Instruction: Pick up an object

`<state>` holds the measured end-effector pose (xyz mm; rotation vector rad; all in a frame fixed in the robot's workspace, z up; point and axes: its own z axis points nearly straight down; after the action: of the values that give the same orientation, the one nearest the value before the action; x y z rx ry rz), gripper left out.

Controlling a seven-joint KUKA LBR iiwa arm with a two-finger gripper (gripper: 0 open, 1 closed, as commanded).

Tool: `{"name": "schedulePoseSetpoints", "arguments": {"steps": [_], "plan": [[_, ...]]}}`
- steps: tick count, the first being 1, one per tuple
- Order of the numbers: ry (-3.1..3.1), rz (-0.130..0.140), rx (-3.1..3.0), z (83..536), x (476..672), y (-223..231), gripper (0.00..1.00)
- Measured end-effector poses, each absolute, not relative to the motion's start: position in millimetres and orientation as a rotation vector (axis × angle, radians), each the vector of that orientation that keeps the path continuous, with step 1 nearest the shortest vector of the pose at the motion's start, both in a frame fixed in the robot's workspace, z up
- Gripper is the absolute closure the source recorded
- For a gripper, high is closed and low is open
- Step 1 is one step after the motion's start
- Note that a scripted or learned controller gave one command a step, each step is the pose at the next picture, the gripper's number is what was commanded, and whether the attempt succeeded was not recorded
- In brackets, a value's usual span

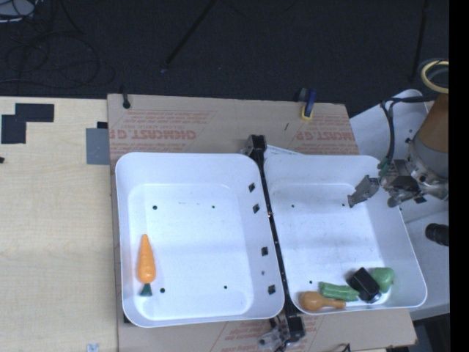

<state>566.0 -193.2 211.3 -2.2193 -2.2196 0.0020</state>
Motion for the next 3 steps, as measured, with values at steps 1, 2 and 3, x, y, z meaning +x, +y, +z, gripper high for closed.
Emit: {"name": "schedulePoseSetpoints", "arguments": {"steps": [1,2,3], "plan": [[-2.226,0.003,-2.215,88.3,630.4,-209.8,0.00],[-2.229,-0.007,-2.219,191.4,626.3,-156.3,0.00],[-2.235,-0.013,-2.219,320.0,632.2,-98.7,0.00]]}}
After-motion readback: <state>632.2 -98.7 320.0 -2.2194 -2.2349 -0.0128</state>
